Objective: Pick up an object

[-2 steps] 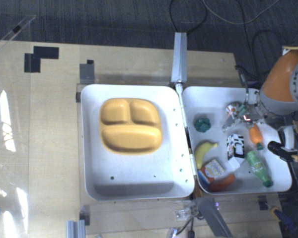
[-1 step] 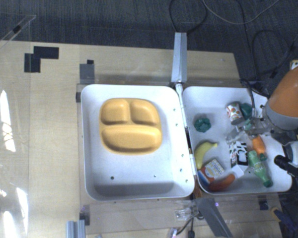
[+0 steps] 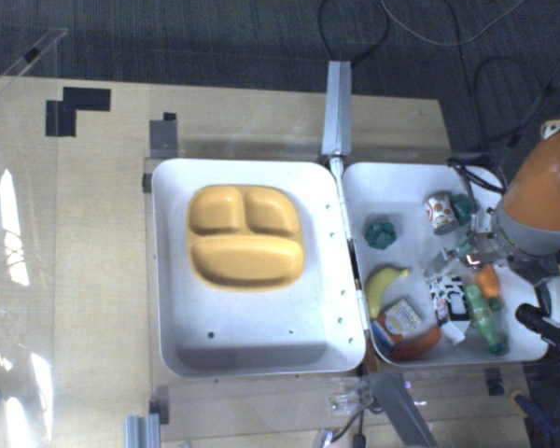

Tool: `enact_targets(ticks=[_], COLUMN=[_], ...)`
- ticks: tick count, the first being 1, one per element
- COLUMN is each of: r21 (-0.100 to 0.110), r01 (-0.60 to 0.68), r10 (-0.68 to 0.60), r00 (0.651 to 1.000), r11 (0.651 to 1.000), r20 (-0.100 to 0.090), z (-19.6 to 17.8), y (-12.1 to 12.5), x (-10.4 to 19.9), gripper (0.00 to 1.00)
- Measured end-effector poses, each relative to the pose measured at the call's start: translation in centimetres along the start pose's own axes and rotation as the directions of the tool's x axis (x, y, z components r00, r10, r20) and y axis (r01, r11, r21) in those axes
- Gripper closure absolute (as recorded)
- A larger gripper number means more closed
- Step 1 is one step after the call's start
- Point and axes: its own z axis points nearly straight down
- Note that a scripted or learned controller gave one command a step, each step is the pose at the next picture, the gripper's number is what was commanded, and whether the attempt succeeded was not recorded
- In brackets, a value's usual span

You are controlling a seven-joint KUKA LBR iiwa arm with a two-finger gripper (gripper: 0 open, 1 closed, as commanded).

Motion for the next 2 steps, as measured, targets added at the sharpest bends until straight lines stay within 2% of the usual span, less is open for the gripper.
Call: enact_targets(ticks=[1, 2], r21=[-0.036, -0.037], r01=[-0.029, -0.027], r10=[0.029, 0.027], r00=[1.000, 1.000], r11=[0.999, 0.999], r20=[-0.008, -0.005], z=[0.59, -0.26], y=[-2.67, -2.51], x=[-0.79, -0.86], gripper=[0.00, 1.00])
